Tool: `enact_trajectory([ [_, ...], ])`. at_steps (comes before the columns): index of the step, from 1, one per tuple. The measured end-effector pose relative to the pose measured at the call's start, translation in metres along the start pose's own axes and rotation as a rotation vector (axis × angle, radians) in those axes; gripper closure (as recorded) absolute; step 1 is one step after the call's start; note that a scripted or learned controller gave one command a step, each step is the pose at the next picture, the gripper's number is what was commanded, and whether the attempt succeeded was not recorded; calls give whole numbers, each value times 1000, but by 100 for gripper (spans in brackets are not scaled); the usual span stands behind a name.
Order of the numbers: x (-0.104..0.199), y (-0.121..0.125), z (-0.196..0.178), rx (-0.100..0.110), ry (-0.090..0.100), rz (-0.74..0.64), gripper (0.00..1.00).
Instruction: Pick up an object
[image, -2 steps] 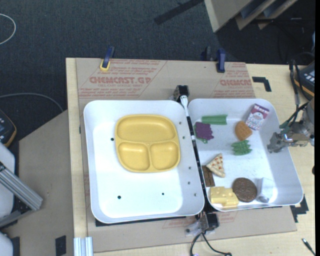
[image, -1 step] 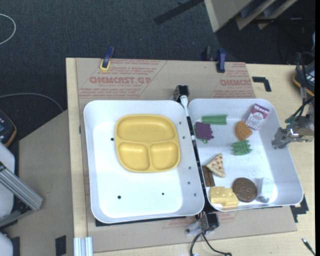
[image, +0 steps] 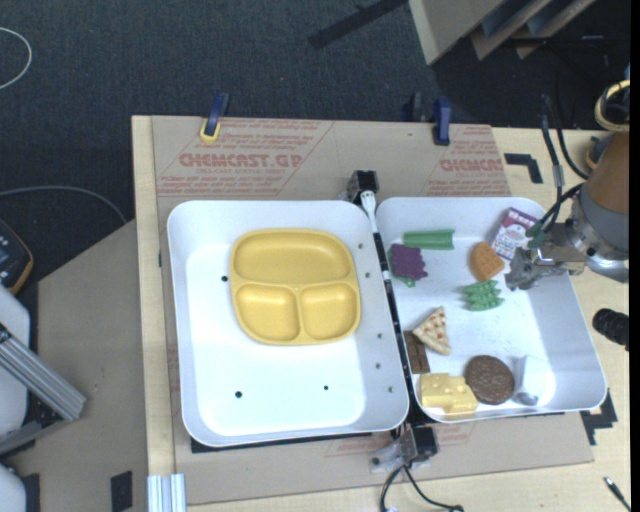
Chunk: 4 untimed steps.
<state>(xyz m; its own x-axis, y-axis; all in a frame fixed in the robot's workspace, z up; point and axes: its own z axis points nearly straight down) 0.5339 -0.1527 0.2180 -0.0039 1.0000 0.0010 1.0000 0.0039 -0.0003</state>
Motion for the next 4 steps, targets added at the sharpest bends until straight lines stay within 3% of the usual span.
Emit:
enact_trajectory([
  [1, 55, 14, -13, -5, -1, -3, 100],
  [2, 87, 15, -15, -3, -1, 1, 100],
  [4, 88, 9, 2, 2, 0, 4, 100],
])
